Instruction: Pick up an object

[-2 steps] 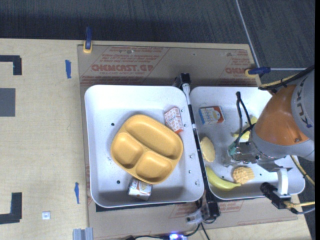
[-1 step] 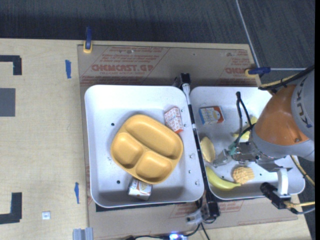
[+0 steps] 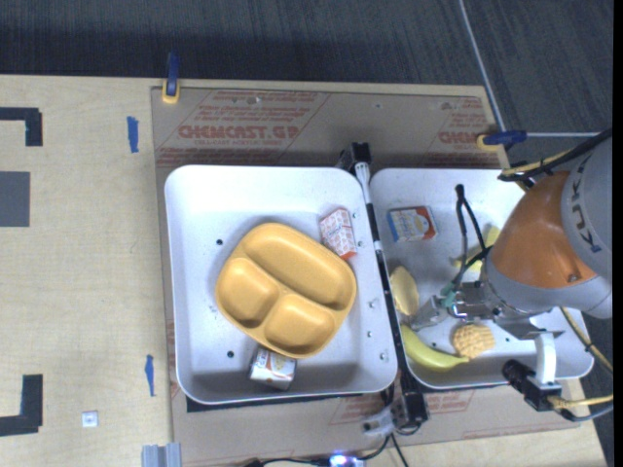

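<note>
Two bins, one yellow tray (image 3: 284,287), two small cartons.
Arm (image 3: 550,246) bends over right bin (image 3: 428,191); gripper (image 3: 458,305) grip unreadable.

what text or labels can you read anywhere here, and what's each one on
"CHEMCAST GP", roughly, in red print: on the brown paper-covered board under the two bins; slightly blurred, so the spelling is uncertain.
Red print repeats at the board's right corner: too cropped to read.
Small red-and-white packet by the yellow divided tray: print too small.
Blue-and-white carton in the right bin: print too blurred.
</note>
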